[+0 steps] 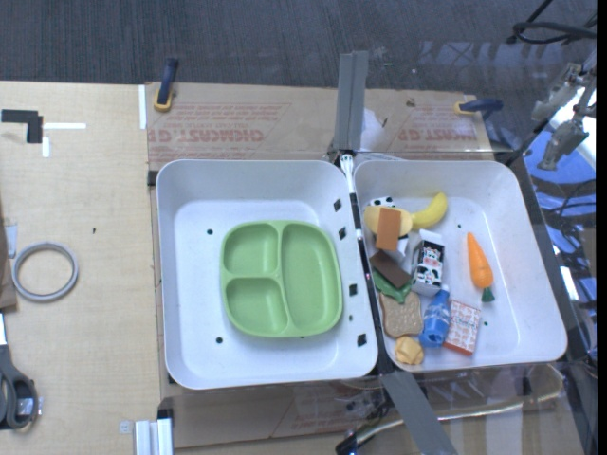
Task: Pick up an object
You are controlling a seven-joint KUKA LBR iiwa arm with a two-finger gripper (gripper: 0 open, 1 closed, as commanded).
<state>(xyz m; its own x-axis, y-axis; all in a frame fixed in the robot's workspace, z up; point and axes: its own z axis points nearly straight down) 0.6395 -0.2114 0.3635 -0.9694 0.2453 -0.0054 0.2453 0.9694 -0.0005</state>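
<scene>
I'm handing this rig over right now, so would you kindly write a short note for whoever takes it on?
Arm: the gripper is out of the bins, so nothing is held.
Left bin: holds a green divided plate.
Right bin: toys are crowded along its left side, including a banana, a carrot, a blue bottle, a cow-print carton and a red-and-white packet. The carrot lies apart from the pile.
Done: nothing picked yet.
Left: grasp and lift one object; the carrot looks the easiest.
</scene>
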